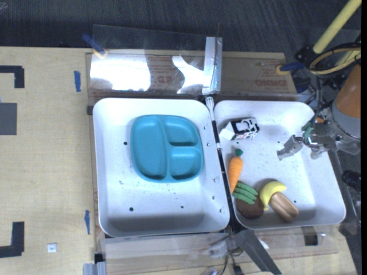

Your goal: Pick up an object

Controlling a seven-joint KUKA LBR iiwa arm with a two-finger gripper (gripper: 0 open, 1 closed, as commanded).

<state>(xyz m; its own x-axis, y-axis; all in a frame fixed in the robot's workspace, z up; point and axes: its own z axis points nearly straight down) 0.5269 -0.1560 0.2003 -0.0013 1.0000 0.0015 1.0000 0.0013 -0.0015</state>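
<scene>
Leftmost, a wooden bench (40, 171) bears two white bins (109, 211), a blue tray (166, 148) in the left, toy carrot (235, 171) along the right's left edge, well apart from the gripper (292, 146) near its right edge.

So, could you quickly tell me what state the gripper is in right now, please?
Gripper: over the right bin, nothing visibly held; whether open or closed cannot be told.
</scene>
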